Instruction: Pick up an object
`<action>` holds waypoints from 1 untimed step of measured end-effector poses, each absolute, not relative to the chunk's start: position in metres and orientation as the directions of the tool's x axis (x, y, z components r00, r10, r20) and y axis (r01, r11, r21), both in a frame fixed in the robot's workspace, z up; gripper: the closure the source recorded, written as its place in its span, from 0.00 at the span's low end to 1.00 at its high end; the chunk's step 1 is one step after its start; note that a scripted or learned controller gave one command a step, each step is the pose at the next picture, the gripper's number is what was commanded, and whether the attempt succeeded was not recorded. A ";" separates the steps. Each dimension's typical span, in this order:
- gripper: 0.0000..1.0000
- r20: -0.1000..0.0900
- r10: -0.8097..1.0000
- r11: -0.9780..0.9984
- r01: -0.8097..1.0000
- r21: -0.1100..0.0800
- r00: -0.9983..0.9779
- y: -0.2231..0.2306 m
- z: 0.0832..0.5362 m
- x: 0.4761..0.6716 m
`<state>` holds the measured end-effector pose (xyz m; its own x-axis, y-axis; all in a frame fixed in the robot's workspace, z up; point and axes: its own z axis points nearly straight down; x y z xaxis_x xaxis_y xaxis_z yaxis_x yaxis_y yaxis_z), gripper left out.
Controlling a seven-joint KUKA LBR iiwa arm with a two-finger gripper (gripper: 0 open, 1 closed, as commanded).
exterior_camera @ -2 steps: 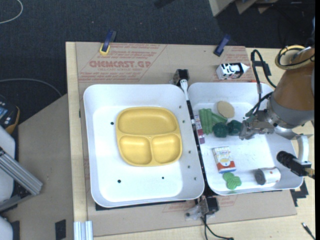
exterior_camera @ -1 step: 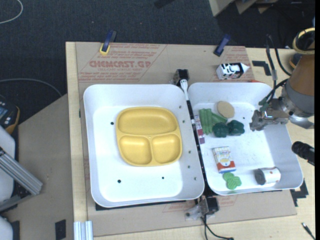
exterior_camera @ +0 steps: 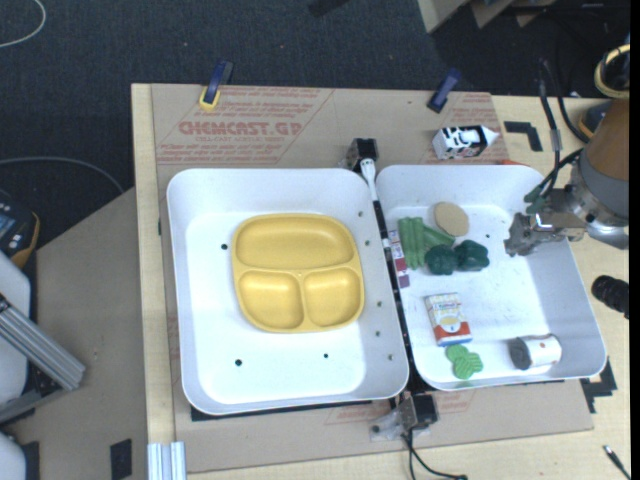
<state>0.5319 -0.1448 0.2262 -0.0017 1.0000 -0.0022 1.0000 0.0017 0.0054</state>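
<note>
Hovering over the right-hand shallow white plastic bin (exterior_camera: 575, 298), the grey two-finger gripper (exterior_camera: 522, 236) carries nothing you can see.
Your candidates crowd left of the gripper: a dark green lumpy toy (exterior_camera: 456, 258), a tan oval piece (exterior_camera: 450, 218) above it, a small red-and-white carton (exterior_camera: 446, 316) below. Whether the claw is spread or closed, you cannot tell. Bare floor beneath the gripper gives descent room; the bin's far rim sits close behind.

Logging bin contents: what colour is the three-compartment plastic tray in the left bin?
Yellow three-compartment tray, clearest in the camera view.
</note>
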 end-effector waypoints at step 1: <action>1.00 0.003 1.000 0.006 1.000 -0.003 -0.006 -0.089 0.216 0.527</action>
